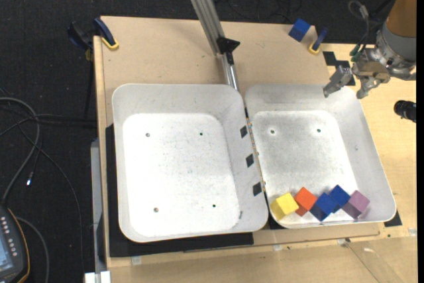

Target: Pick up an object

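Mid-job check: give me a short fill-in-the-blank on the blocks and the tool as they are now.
1. The yellow block, orange block, blue blocks and purple block lie in the ____ bin.
2. They cluster along its ____ edge.
3. The tool holds ____.

Missing words: right; near; nothing

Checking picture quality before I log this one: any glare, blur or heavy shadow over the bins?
Camera view: even light, no glare on the right bin; the blocks, such as the yellow block, are sharp with faint shadows; the hand looks slightly soft; the floor is dark.
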`<state>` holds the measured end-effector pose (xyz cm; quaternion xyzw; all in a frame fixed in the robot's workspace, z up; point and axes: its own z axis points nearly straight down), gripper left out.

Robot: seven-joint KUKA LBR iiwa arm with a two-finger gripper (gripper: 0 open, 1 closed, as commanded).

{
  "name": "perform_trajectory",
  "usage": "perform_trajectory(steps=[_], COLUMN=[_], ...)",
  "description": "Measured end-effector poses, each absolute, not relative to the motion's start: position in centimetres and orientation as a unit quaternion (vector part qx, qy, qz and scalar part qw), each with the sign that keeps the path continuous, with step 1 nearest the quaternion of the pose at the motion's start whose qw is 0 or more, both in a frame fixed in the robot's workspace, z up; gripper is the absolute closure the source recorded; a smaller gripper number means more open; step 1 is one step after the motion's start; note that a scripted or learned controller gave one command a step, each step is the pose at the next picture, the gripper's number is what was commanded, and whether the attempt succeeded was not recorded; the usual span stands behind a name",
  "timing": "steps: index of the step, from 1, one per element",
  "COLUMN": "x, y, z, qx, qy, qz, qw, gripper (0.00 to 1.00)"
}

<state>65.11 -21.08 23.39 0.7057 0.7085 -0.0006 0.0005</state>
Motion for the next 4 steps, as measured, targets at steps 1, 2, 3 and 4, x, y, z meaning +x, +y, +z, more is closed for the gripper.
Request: perform_trajectory(steps=[1,2,3,4], x=[60.0,62.6,61.3,57.3], y=[-18.9,-19.4,-13.3,-10.7], z=[16.6,21.5,19.9,12.5], qx=[0.708,0.706,0.704,0.707], qy=[0.707,0.708,0.71,0.707], qz=[-0.0024,0.0016,0.0001,-0.0025], qw=[-0.004,0.004,-0.002,-0.005], gripper=[0.0,0.0,0.0,0.0])
